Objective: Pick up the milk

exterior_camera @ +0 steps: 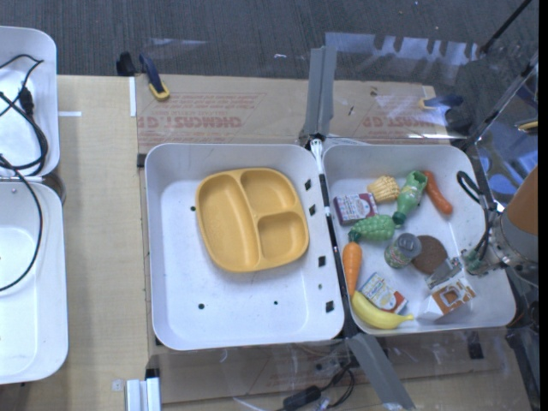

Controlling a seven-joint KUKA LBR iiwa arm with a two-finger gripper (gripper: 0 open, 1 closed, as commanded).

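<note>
Milk: small carton (452, 296) with an orange-and-white print, lying in the right bin (411, 154) at its near right corner, just right of the banana (377, 313).
Pincer: (473, 260) at the right bin's right wall, just above the carton (fingers blurred; apart or together, cannot tell).
Left bin: (171, 255) holds a yellow divided plate (253, 218).

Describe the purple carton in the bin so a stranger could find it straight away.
Look at the right-hand white bin, the one crowded with toy food. Near its left wall, in the upper half, lies the small purple carton, just left of the yellow corn cob and above the bumpy green vegetable. It is the one purple, boxy item there.
</note>
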